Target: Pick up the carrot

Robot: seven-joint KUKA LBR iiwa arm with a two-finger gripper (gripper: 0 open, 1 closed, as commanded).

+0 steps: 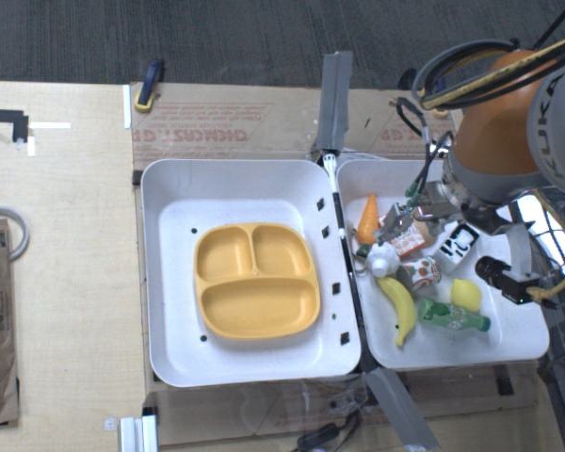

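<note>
From the fixed camera above the bench, the carrot (368,217) lay in the right bin (523,339), near its left wall and toward the far side, tilted slightly with its narrow end pointing away from the camera. The arm (494,130) reached in from the right, its orange band above the wrist hanging over the far right part of that bin. The gripper (396,224) sat just to the right of the carrot, low among the clutter; whether it was spread or pressed together could not be told, and nothing was plainly pinched in it. Nearer the camera from the carrot lay a small white ball (383,264), a banana (400,310), a green bottle (452,317) on its side and a lemon (465,294). The left bin (169,252) held a yellow divided plate (257,280) with three compartments, resting flat in the middle.
</note>
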